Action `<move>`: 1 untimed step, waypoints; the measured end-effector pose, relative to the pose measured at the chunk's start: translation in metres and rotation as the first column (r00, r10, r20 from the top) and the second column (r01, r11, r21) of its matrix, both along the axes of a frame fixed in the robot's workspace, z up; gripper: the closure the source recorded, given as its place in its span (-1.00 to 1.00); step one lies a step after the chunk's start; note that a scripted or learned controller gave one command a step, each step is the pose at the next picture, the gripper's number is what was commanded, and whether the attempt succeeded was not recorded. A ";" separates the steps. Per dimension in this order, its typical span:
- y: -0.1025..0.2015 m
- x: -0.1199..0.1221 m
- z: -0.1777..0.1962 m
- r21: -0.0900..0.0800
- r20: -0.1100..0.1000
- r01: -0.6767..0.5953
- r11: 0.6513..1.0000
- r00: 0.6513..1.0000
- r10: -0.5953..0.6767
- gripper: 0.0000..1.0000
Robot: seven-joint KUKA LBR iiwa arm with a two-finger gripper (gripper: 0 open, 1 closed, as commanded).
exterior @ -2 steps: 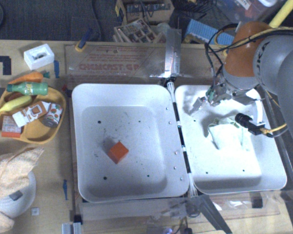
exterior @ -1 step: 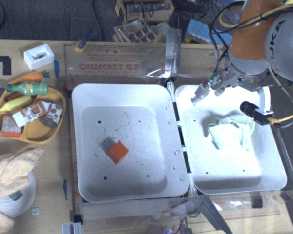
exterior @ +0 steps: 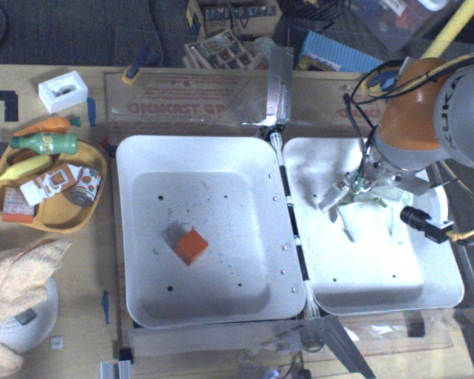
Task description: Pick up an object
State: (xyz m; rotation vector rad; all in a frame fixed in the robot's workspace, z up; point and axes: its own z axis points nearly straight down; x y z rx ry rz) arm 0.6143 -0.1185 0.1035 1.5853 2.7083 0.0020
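Two white bins side by side on the worktop (exterior: 63,85), grey arm (exterior: 426,117) reaching into the right bin (exterior: 426,287), hand (exterior: 344,204) low inside it with fingers apart and nothing between them, orange cube (exterior: 193,246) in the left bin (exterior: 142,164), well apart from the hand

bench (exterior: 31,85), two white bins (exterior: 142,164), yellow bowl (exterior: 47,215)

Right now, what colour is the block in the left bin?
Orange. The block shows best in the camera view, lying in the left bin.
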 end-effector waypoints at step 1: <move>-0.002 -0.007 0.041 -0.001 0.003 0.011 1.000 1.000 -0.011 -1.00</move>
